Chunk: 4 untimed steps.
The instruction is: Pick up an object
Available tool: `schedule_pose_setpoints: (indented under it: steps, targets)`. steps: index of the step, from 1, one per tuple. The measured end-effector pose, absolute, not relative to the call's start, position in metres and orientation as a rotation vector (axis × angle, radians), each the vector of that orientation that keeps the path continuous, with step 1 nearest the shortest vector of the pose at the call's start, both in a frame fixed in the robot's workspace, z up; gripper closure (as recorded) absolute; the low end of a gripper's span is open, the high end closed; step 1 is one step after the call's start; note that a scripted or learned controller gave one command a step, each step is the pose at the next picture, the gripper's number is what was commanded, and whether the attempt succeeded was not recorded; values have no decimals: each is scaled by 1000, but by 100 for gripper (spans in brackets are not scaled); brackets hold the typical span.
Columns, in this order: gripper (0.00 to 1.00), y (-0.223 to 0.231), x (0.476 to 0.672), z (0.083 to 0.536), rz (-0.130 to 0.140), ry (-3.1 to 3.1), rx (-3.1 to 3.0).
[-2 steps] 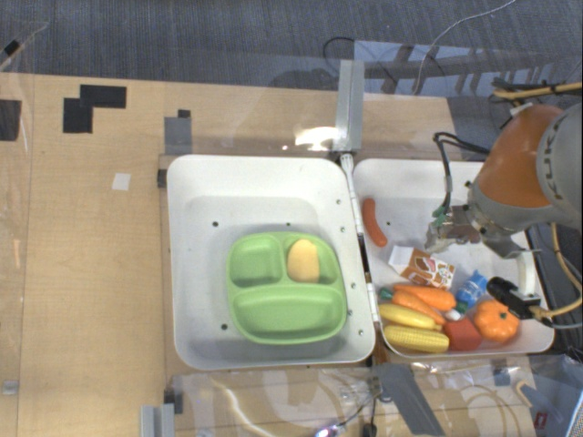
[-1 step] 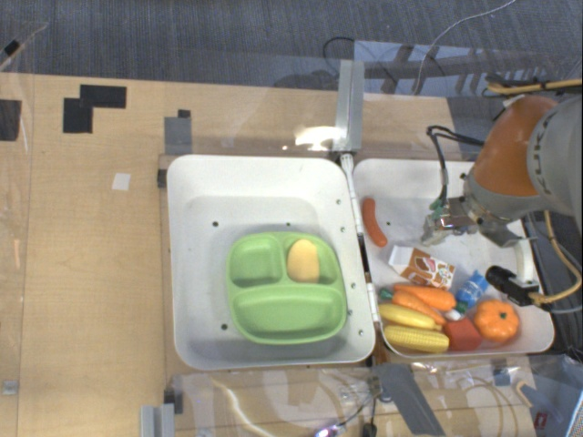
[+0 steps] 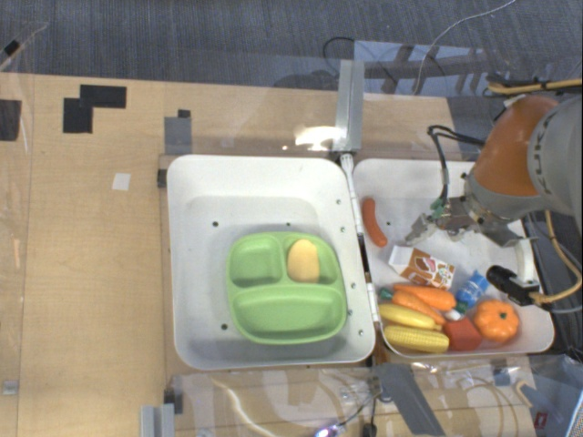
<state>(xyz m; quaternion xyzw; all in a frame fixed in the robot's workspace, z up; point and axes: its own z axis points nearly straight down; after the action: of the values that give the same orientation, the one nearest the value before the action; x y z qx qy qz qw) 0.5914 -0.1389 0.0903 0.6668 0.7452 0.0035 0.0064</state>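
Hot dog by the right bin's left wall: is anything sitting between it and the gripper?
Nothing visible does. The hot dog lies alone on bare white floor of the right bin, and the gripper sits just to its right with open floor between them. The small carton and the toy food pile lie nearer the camera, off that line.

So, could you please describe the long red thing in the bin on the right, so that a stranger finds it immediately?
Look at the right white bin, the one the arm reaches into. Near its left wall, apart from the pile of toy food at the bottom end, lies a red sausage. It is the only thin, reddish-orange piece lying alone on bare white floor.
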Motion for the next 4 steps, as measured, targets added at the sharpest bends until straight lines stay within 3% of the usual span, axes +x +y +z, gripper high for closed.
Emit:
schedule_pose_setpoints:
  steps: [1, 2, 3, 4]
  targets:
    - [0, -150, 491, 91, 13, 2292, 2128]
    - [100, -149, 495, 102, 21, 2292, 2121]
    - [100, -95, 501, 253, 5, 1638, 2678]
    - [100, -18, 515, 184, 0, 1426, 2800]
